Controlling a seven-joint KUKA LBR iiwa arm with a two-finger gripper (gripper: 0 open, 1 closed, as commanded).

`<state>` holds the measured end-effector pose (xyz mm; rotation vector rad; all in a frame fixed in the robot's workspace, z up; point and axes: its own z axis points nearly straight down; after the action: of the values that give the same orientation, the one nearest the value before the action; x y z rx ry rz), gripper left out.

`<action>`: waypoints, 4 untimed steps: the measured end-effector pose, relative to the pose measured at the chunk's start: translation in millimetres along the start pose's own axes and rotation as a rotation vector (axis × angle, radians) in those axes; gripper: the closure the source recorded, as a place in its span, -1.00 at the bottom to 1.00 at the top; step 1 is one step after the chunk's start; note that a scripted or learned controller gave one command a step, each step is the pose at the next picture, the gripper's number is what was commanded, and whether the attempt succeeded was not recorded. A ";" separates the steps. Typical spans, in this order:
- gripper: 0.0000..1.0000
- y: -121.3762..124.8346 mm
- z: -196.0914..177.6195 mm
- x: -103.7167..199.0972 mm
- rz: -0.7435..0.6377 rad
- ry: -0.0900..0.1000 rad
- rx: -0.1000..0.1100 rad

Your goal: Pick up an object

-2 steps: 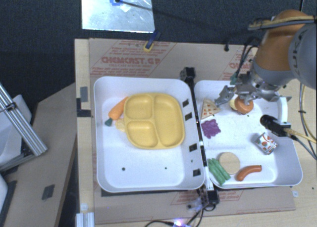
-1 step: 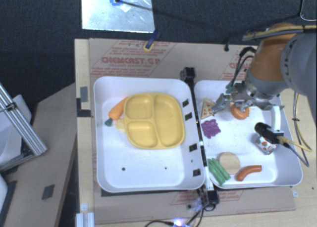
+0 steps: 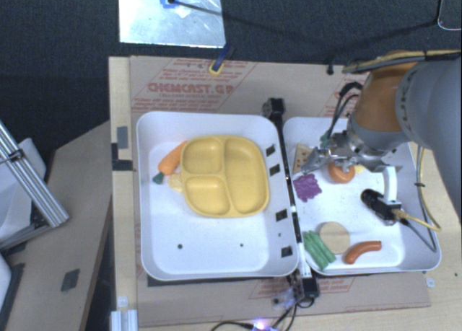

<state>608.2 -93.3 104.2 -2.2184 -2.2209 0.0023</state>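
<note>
My gripper is down in the right bin, near its upper middle, reaching in from the right. Directly under it, partly covered, lies a small round orange item. I cannot tell whether the gripper touches it. A purple bunch of grapes lies just to the left of the gripper. A tan wedge-shaped piece sits by the bin's upper left wall.
Low in the right bin lie a green vegetable, a tan disc and a red-orange sausage. The left bin holds a yellow divided plate, with a carrot at the plate's left edge.
</note>
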 end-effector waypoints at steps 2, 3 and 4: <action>1.00 4.7 3.5 -2.0 0.000 -0.007 -0.018; 1.00 7.6 -40.9 2.1 -0.003 -0.001 -0.008; 1.00 5.5 -88.8 -5.6 0.000 -0.002 -0.009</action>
<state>614.0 -99.0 193.0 -2.2235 -2.2269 -0.0060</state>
